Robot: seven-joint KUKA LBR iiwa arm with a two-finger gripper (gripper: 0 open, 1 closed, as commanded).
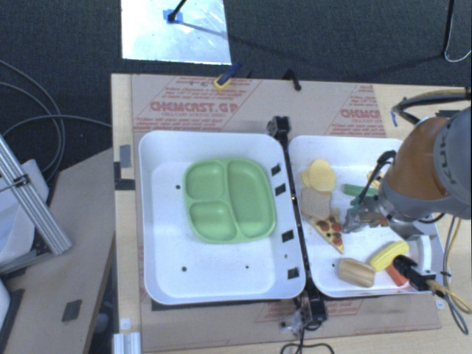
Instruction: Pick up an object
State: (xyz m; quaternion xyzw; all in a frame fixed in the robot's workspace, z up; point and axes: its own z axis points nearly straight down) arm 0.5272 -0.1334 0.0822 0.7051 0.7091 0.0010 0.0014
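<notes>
The pizza slice lies in the right bin, near its left wall. The gripper hangs just right of the slice; its grip cannot be told. A yellow disc sits above the slice, a wooden block below it, a banana lower right. A green tray fills the left bin.

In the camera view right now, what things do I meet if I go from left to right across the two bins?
Green tray → pizza slice → bread roll → corn → arm
</notes>
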